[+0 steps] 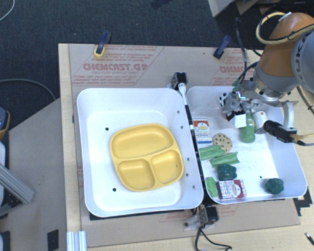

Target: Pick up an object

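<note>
At the near edge of the right bin (290,163) lie a small red-and-white packet (231,189) and, to its right, a dark green lump (275,185) by the near right corner, well apart from the rest. Just beyond the packet sits a dark green broccoli-like piece (226,171), then two pale green sticks (215,155) lying across each other, a speckled cookie (221,140) and a red-and-white carton (201,130) tucked against the bin's left wall. These toys are scattered loosely, probably so that any one can be taken. The left bin (94,119) holds a yellow divided tray (145,156) lying flat in its middle, apart from the clutter. Farther back in the right bin a green bottle with a white top (246,128) stands or leans right under the hand (239,109), which hangs from the grey arm with its orange band (282,41) reaching in from the right. The hand sits low over the bottle, so I judge the bottle to be the thing it is going for; whether its fingers are apart or together cannot be told here, nor whether they touch the bottle. The bins rest on a brown-papered tabletop (146,61) held by clamps at the far edge.
</note>
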`<control>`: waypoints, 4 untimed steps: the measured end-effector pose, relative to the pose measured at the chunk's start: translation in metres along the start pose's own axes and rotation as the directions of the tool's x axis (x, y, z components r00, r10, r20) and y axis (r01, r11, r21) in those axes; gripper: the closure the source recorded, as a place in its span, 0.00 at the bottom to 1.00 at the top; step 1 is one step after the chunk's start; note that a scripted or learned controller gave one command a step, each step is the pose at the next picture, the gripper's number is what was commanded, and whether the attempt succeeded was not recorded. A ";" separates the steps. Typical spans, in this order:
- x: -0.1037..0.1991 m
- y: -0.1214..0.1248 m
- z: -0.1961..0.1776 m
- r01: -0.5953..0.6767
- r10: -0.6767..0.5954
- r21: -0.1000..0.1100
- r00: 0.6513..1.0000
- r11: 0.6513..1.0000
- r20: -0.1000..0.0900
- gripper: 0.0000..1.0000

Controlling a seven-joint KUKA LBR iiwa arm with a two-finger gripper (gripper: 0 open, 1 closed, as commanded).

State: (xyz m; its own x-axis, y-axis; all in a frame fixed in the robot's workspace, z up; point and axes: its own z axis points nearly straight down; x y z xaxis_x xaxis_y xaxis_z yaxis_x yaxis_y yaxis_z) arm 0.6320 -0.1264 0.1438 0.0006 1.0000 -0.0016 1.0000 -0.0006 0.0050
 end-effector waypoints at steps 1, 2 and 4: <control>0.004 -0.002 -0.063 0.002 -0.002 -0.003 1.000 1.000 0.000 1.00; 0.004 -0.001 -0.083 0.001 -0.001 0.000 1.000 1.000 0.000 1.00; 0.114 0.020 -0.077 0.006 -0.006 0.005 1.000 1.000 -0.003 1.00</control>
State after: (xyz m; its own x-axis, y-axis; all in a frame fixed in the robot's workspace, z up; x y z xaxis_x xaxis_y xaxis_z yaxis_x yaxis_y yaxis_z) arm 0.6513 -0.0121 0.2203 -0.0054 1.0000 0.0009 1.0000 0.0054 0.0005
